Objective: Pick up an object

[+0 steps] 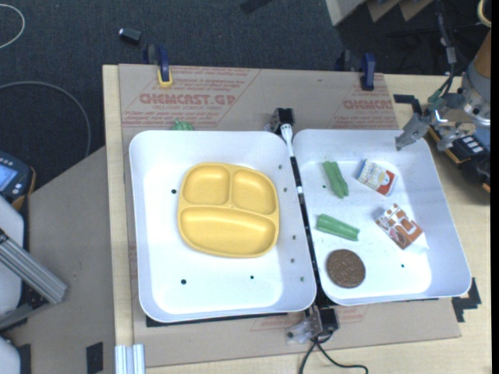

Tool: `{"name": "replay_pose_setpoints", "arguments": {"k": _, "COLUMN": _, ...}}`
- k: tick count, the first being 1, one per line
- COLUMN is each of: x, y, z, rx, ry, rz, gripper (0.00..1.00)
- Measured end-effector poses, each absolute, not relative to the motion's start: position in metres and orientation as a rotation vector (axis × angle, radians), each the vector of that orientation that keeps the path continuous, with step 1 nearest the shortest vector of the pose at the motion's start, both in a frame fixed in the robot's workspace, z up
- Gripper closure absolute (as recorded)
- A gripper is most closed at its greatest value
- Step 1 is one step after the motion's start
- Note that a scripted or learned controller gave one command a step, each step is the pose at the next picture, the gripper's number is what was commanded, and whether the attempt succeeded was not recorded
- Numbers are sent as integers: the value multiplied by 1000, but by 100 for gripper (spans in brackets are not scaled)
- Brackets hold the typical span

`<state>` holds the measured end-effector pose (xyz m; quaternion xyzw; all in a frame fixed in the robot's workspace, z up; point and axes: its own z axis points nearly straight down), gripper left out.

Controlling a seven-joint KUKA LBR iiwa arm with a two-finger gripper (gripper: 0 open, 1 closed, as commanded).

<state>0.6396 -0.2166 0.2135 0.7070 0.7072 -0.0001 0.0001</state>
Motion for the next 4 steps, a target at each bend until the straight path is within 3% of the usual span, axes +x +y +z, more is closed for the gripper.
{"name": "replay_pose_setpoints", "arguments": {"k": 1, "x": 640, "y": -217, "z": 225, "rx": 2217, "ry": 2220, "rz": 2, "gripper": 100}}
{"name": "replay_pose_setpoints", "arguments": {"k": 2, "x": 633, "y": -96, "z": 395, "rx": 2196, "ry": 2226, "rz": 26, "gripper": 100}}
{"name": "replay_pose_setpoints", "arguments": {"k": 3, "x": 560, "y": -37, "z": 372, "rx": 2218, "ry": 2232, "rz": -1, "gripper": 100}}
{"name": "replay_pose_setpoints", "arguments": {"k": 4, "x": 515, "y": 19, "z": 333, "rx": 2219, "ry": 2234, "rz": -6, "gripper": 100}}
